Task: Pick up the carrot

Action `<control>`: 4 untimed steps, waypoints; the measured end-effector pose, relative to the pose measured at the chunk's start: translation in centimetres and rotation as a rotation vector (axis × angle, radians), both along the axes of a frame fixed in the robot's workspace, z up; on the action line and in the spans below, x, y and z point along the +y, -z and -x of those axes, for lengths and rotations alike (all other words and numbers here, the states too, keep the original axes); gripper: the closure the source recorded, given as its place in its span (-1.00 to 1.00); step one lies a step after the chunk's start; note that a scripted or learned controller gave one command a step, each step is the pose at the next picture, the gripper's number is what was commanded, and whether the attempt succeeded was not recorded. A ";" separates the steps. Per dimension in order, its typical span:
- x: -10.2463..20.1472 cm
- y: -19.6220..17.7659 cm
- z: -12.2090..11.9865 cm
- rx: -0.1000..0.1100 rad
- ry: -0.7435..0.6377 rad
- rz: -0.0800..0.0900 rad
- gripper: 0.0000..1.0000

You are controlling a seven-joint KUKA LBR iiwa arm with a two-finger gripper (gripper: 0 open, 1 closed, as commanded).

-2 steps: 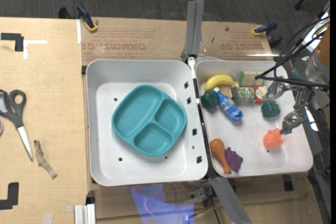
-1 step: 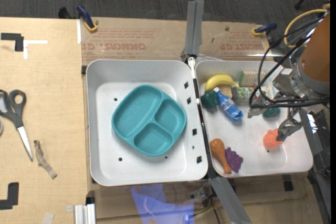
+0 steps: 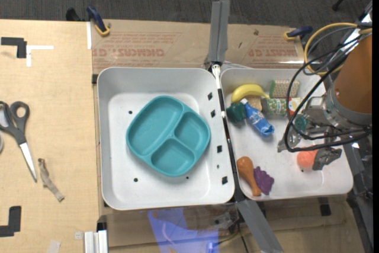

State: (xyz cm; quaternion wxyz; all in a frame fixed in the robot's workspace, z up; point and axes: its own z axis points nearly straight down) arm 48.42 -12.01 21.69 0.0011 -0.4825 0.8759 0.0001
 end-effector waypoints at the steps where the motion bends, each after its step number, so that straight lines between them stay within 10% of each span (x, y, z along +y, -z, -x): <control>1: -10.1 0.5 -1.7 -0.002 0.298 -0.001 -1.00; 2: -5.8 12.5 -0.5 0.000 0.210 -0.001 -1.00; 3: 1.2 12.5 -4.8 -0.002 0.202 -0.002 -1.00; 4: 2.5 12.5 -1.8 0.001 0.211 -0.001 -1.00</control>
